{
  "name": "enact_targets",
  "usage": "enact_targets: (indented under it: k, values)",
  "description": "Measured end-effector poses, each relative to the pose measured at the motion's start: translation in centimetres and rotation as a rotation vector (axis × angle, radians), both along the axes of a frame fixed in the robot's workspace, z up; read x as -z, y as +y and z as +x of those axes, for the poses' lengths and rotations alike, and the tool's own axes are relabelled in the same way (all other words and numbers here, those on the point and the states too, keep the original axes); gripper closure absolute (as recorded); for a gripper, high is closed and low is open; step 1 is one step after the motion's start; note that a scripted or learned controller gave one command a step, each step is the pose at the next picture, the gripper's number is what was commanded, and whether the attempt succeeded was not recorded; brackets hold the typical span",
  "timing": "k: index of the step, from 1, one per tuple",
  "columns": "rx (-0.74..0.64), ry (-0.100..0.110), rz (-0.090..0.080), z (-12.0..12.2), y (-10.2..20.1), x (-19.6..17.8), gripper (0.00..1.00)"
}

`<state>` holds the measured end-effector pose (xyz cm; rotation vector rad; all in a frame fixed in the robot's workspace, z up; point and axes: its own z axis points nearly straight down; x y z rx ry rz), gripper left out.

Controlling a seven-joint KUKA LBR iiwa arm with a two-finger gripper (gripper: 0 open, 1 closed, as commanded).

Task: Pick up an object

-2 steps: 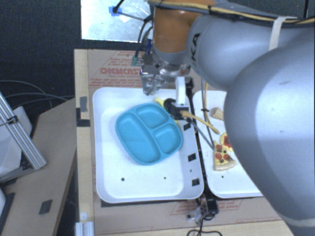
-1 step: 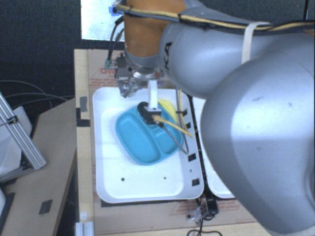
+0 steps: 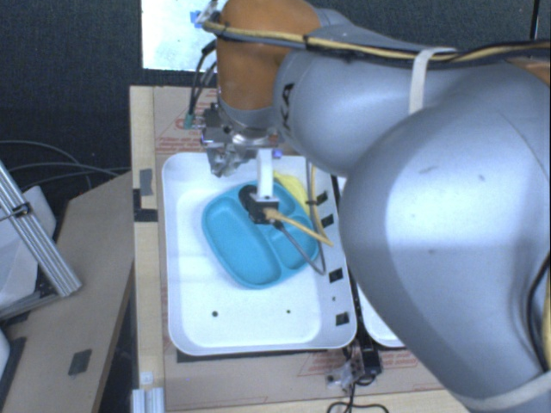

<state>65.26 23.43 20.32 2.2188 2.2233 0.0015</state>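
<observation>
A blue, shallow two-part dish (image 3: 244, 246) lies tilted in the middle of the left white bin (image 3: 191, 321). A yellow thing (image 3: 293, 188) peeks out past the dish's far right edge, mostly hidden by the arm. My gripper (image 3: 224, 160) hangs low over the bin's far end, just beyond the dish's far left corner. The wrist with its orange band (image 3: 254, 50) stands right above it. Nothing shows between the gripper and the dish.
The grey arm (image 3: 413, 170) covers most of the right bin; only a sliver of its near left corner (image 3: 379, 332) is visible. Black clips line the divider between the bins. An aluminium frame (image 3: 34, 239) stands off the bench at the left.
</observation>
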Motion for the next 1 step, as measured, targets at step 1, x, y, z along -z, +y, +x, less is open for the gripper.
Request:
enact_targets:
  k: [1]
  values:
    - [0.003,0.004,-0.001,-5.4,-2.58,-1.69,1.0]
